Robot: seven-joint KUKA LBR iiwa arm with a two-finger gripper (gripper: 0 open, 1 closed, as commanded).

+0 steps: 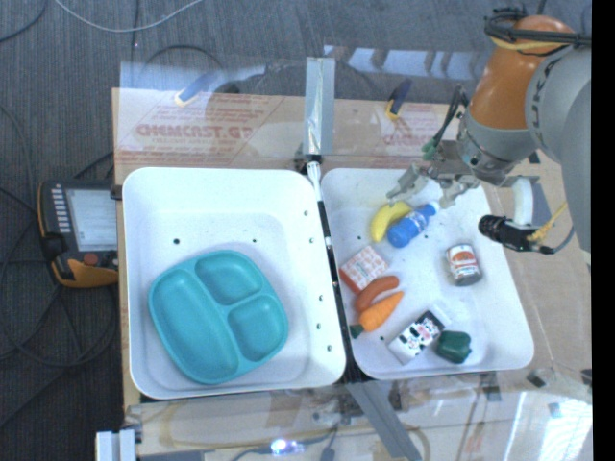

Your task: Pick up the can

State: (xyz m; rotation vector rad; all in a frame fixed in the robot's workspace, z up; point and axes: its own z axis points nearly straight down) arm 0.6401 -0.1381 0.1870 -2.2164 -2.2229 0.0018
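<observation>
The can (463, 263), short with a red and white label and a grey lid, stands upright in the right bin (500, 353) near its right wall. My gripper (424, 191) hangs over the bin's far end, up and to the left of the can and well apart from it. Its fingers are spread open with nothing between them, just above the cap of a blue bottle (411, 226).
A yellow banana (383, 222) lies beside the bottle. Nearer the front are a red and white packet (363, 267), a sausage (378, 289), a carrot (381, 311), a black and white carton (416, 336) and a green item (454, 347). The left bin (192, 195) holds a teal divided plate (219, 315).
</observation>
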